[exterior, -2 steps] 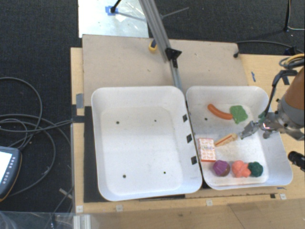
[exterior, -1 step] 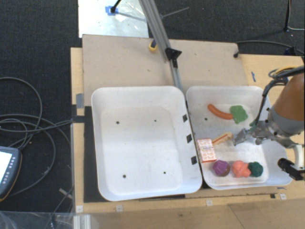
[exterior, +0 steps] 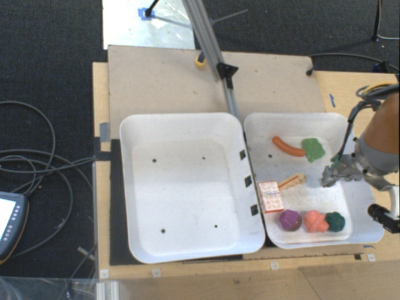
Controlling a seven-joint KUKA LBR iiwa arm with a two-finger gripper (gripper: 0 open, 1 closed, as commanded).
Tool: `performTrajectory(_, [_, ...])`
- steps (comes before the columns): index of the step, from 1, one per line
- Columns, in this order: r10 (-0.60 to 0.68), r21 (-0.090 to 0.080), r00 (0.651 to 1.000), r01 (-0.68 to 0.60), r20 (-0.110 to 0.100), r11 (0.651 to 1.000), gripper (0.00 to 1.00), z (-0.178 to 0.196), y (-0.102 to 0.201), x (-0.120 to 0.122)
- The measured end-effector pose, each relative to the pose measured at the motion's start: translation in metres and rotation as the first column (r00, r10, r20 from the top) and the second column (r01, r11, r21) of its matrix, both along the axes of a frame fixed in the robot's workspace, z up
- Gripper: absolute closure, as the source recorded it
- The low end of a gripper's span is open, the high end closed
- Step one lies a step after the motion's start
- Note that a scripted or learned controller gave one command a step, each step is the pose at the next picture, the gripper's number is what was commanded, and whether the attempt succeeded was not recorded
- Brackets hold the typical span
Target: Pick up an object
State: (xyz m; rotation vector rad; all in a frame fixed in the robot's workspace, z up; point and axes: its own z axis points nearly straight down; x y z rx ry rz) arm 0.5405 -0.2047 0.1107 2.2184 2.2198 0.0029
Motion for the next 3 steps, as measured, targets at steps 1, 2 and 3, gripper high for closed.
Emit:
performTrajectory(1, [0.004,-0.001,1.000,-0.004,0.003,1.000,1.00,0.048,0.007,-0.003])
performTrajectory(2, [0.005,-0.003,1.000,-0.005,0.005,1.000,1.00,0.107,-0.002,0.003])
performTrajectory(3, [0.005,-0.001,1.000,-0.005,0.001,1.000,1.00,0.131,-0.003,0.004])
